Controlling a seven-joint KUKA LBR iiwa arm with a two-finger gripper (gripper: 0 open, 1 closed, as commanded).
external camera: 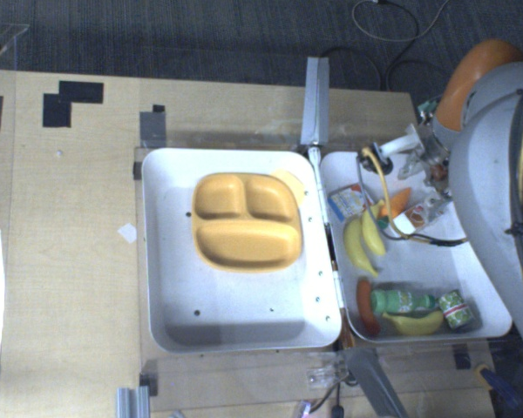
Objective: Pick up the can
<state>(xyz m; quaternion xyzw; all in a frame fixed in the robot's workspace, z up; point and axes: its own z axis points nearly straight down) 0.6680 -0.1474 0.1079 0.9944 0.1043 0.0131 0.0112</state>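
My hand [411, 200] hangs over the upper part of the right bin [486, 325], above an orange item; I cannot tell how it is set. The can [455, 310], green, lies in that bin's lower right corner, just beside a green bottle [403, 301] and a banana [414, 323]. The left bin [166, 259] holds a yellow sectioned tray [247, 220].

Bulky grey arm [497, 190] w/ orange band [471, 81], wiring nr wrist.
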